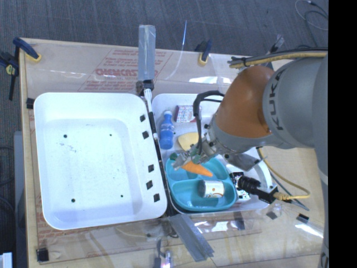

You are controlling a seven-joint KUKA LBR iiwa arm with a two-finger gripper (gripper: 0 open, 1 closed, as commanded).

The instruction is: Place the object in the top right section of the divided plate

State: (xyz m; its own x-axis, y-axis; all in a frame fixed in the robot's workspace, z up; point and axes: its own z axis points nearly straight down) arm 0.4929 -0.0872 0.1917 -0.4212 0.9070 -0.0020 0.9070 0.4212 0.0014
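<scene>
Apparently the placing step is in hand: the arm, reaching in from the right, has its gripper low over the far edge of the blue divided plate, which sits in the near part of the right bin. An orange carrot-shaped object lies slantwise right under the gripper, across the plate's far portion, toward what looks like the top right section. Whether the gripper is clamped on the carrot, or parted above it, cannot be told, since the orange wrist band and wrist body hide the tips from above.

A small cylindrical can with a pale label rests in the plate's large near section. Beyond the plate, the same bin holds a blue bottle, a yellow object partly hidden by the gripper, and a small printed packet at the far wall. The left bin stands just beside it on the worktop.

Judging by this, the next move calls for confirming that the carrot sits wholly within the top right section rather than across a divider, letting go if it is held, then lifting straight up so the gripper does not drag it or nudge the can
</scene>
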